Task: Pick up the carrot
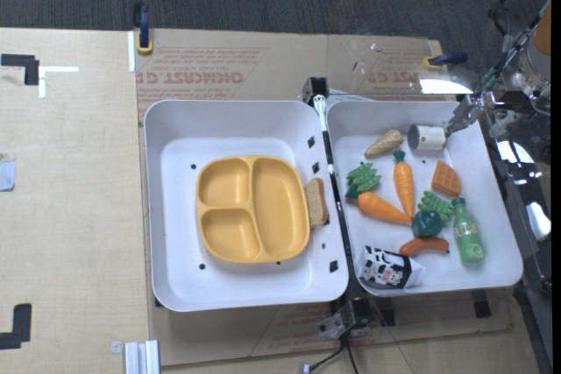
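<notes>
Hovered as gripper [458,120] over right bin's [394,103] far rim, grip state impossible to tell; lay as carrot [403,188] down-left past the can [428,137], long axis near-to-far, leafy end nearer the gripper.

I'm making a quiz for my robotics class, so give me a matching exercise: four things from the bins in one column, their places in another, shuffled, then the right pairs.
Things:
1. yellow divided plate
2. green bottle
3. slice of bread
4. black-and-white carton

Places:
A. right bin, near its front edge
B. left bin, against the plate's right rim
C. middle of the left bin
D. right bin, by its right wall

Pairs: 1-C, 2-D, 3-B, 4-A
</notes>
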`<state>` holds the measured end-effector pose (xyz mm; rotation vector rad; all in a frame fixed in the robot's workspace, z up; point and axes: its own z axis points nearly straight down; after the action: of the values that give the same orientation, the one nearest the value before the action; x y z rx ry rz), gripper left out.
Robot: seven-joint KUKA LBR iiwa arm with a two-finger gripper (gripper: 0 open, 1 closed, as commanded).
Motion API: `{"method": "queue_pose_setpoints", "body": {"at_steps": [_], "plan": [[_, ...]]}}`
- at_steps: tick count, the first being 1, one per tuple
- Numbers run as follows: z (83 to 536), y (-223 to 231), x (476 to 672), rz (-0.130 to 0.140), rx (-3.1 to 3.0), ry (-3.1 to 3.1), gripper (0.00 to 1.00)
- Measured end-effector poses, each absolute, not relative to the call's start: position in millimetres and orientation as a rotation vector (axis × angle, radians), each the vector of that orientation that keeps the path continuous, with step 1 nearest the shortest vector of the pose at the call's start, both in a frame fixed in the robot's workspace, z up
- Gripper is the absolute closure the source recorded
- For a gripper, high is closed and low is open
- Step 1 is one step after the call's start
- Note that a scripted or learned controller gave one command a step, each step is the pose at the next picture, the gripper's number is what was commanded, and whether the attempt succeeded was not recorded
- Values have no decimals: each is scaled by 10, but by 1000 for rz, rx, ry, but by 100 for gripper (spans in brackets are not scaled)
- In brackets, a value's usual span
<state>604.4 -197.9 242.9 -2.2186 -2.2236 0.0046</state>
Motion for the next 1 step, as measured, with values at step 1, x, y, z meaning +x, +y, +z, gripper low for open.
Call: {"method": "queue_pose_setpoints", "body": {"at_steps": [1], "plan": [[1330, -1446, 5920, 4, -2091, -2344, 0]]}}
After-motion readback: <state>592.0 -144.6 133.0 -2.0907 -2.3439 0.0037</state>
